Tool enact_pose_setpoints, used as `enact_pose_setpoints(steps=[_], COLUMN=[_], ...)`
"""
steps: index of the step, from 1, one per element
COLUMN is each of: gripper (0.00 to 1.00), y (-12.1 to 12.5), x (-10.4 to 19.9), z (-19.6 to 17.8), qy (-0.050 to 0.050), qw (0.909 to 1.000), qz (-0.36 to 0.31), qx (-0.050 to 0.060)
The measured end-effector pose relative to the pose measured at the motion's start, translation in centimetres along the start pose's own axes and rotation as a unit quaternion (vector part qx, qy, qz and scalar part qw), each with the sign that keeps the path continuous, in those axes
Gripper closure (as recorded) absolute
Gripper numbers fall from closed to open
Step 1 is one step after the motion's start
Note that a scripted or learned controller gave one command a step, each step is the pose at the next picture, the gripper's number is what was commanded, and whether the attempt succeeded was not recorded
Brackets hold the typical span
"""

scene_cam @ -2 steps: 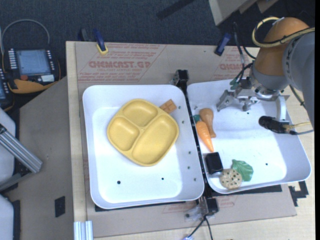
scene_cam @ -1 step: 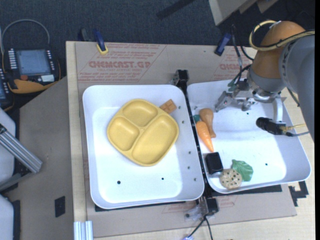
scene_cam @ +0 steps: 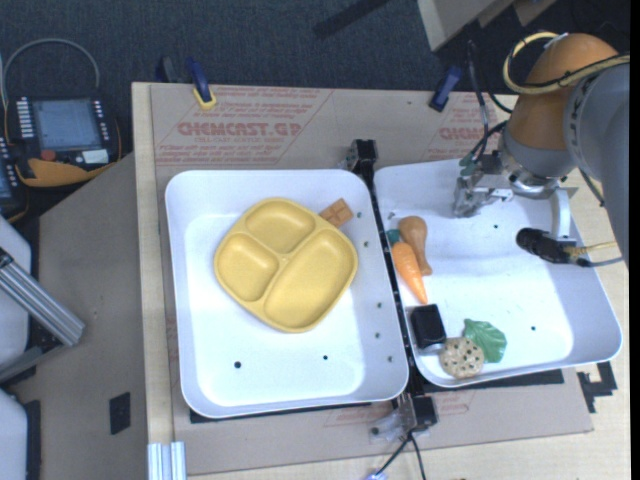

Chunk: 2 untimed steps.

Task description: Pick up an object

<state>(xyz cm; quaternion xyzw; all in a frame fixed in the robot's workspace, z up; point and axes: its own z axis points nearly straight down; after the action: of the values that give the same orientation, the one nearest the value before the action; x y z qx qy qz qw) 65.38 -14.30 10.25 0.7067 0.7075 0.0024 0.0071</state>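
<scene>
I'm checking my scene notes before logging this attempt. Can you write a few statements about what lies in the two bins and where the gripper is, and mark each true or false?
1. The yellow divided plate lies in the left bin. True.
2. The carrot lies on the plate. False: it lies in the right bin, near the divider.
3. The gripper holds the carrot. False: it hangs over the right bin's far edge, apart from it.
4. The cookie lies beside the green leafy piece. True.
5. The black block is in the left bin. False: right bin.
</scene>
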Motion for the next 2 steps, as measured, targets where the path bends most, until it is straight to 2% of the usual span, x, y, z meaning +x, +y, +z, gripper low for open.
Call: enact_pose_setpoints(steps=[1,2], gripper=[1.0,1.0], y=[-0.1,-0.5], x=[0.1,0.8], z=[-4.3,-10.0], qy=[0.003,0.003], qw=[1.0,1.0], qz=[0.0,0.0], qx=[0.005,0.005])
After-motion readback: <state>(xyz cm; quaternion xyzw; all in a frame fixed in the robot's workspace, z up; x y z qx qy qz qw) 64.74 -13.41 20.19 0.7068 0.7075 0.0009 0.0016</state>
